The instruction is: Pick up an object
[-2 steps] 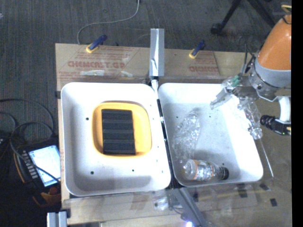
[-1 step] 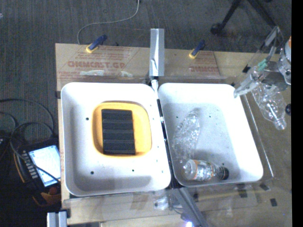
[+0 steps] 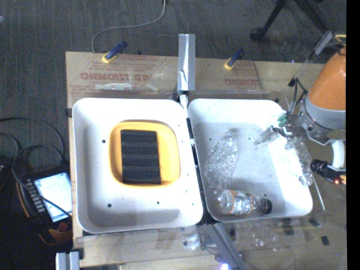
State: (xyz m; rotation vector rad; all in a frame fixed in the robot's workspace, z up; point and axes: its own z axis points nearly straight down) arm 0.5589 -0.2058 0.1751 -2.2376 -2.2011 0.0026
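In the right bin [image 3: 253,108] a clear plastic bottle [image 3: 243,202] with a dark cap lies on its side near the front wall. A crumpled clear plastic piece [image 3: 220,157] rests left of centre, just above the bottle. My gripper [image 3: 277,131] hangs over the bin's right part, well above and to the right of both objects, below the arm's orange band [image 3: 333,83]. Nothing shows between the fingers. The left bin [image 3: 90,196] holds a yellow tray [image 3: 171,151] with a black ribbed insert [image 3: 140,156].
A metal post [image 3: 186,61] stands at the back between the bins. Two blue-and-yellow clamps [image 3: 114,51] [image 3: 234,58] hold the board behind them. Clear plastic scraps [image 3: 301,159] lie along the right bin's right wall. A tablet [image 3: 50,193] and cables sit on the floor at left.
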